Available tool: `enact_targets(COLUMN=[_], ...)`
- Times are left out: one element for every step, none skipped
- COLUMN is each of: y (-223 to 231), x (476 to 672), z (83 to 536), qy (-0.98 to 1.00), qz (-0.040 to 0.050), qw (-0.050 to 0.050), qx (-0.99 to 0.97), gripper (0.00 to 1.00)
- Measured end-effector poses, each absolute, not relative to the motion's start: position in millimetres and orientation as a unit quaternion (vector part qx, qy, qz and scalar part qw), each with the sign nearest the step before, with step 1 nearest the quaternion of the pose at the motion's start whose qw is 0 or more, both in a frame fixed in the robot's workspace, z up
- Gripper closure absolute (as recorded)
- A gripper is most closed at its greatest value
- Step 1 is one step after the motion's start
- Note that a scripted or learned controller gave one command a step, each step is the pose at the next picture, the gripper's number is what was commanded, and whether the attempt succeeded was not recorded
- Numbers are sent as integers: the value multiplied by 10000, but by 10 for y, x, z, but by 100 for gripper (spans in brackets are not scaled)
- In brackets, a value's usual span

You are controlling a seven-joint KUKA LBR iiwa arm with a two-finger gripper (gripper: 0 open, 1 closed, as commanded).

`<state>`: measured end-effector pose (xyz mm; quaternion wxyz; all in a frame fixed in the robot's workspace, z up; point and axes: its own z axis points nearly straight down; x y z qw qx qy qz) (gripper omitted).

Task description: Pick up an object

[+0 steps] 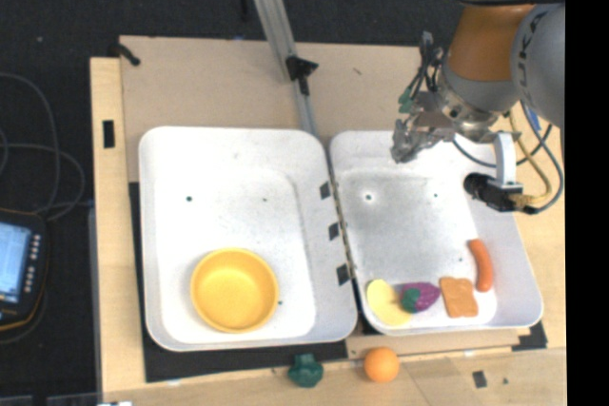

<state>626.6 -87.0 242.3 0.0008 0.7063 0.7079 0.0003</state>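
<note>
My gripper [407,147] hangs over the far edge of the right bin [409,204], with nothing visible in it. Along that bin's near edge lie a pale yellow disc [381,301], a purple and green piece [417,298], an orange block [460,297] and an orange-red sausage [481,263]. These objects sit well below the gripper in the view, apart from it. A yellow bowl [234,289] rests in the left bin [228,195] near its front.
An orange ball [381,364] and a small green object [305,370] lie on the bench in front of the bins. A metal pole [276,14] slants down toward the gap between the bins. Black cables and a connector [493,192] hang beside the arm.
</note>
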Motion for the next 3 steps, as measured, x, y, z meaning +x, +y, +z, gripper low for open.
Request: enact_targets(y=[-428, 41, 562], x=[6112, 5981, 5871], z=[2501, 2575, 2636], qy=[7079, 7083, 7100], qz=[4, 5, 10], qw=[3, -3, -7], qx=[7063, 7059, 7042], gripper=[100, 100, 100])
